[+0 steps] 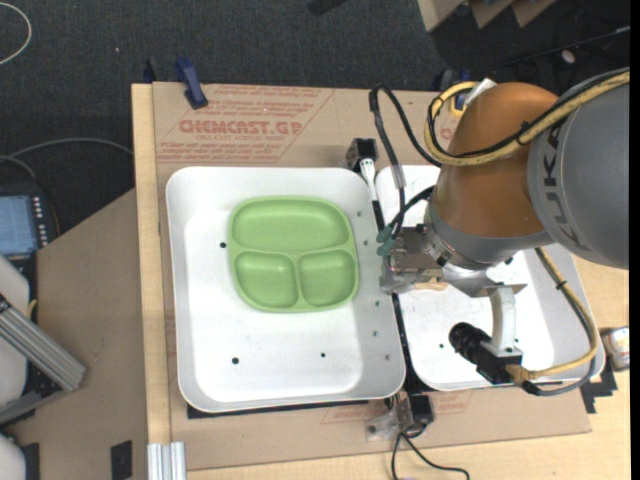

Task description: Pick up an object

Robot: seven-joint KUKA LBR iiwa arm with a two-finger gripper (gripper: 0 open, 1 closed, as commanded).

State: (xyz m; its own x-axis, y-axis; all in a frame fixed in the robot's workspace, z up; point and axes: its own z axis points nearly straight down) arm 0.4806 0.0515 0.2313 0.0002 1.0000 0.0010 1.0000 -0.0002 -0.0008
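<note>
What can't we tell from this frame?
- Pincer state: the arm covers the fingers from above, so open or shut cannot be judged.
- Right bin: the arm hides most of its floor, so any contents there are unknown.
- Arm's base: cut off by the right edge.
- Left bin: green tray plain; the small dark dots are too small to identify.

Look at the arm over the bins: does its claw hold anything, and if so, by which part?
It cannot be told. The arm's orange band and wrist cover the claw over the right bin. The green divided plate lies untouched in the left bin.
</note>
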